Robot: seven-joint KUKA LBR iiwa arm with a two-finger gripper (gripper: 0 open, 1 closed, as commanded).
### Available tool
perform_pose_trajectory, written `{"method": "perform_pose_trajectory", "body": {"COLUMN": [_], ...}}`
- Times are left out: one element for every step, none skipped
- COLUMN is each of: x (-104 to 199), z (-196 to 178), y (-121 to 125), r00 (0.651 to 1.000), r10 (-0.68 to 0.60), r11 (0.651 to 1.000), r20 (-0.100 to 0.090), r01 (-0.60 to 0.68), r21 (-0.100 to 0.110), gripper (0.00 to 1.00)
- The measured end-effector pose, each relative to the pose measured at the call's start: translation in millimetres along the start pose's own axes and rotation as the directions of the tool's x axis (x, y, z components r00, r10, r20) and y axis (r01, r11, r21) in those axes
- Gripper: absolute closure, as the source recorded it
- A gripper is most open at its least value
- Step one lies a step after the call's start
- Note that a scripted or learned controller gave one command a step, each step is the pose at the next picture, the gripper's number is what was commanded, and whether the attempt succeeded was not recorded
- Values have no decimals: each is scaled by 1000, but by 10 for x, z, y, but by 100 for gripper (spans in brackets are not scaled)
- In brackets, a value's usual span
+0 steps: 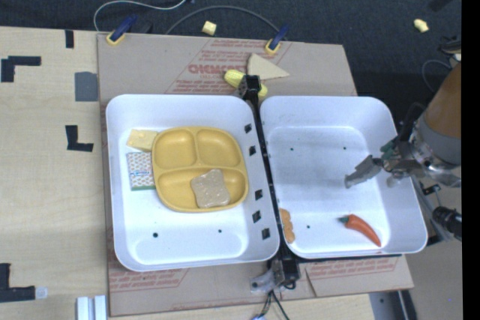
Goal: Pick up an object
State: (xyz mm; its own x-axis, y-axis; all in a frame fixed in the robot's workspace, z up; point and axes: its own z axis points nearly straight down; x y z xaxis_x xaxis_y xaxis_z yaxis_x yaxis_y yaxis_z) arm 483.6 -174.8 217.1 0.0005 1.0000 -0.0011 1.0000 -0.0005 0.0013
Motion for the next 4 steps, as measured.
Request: {"method": "perform_pose_trajectory", "body": {"x": [-215,-200,-201,-197], "z": [1163,1020,1024,928], "y": [-15,-7,-8,-7], "r00": [1000,1000,1000,1000], "r10": [1,-1,-1,-1], "r11": [1000,1000,1000,1000], "r20": [-3,-3,-3,-4], "r01": [-1,1,1,1], "r21": [7,5,5,6], "gripper": [0,100,0,100]}}
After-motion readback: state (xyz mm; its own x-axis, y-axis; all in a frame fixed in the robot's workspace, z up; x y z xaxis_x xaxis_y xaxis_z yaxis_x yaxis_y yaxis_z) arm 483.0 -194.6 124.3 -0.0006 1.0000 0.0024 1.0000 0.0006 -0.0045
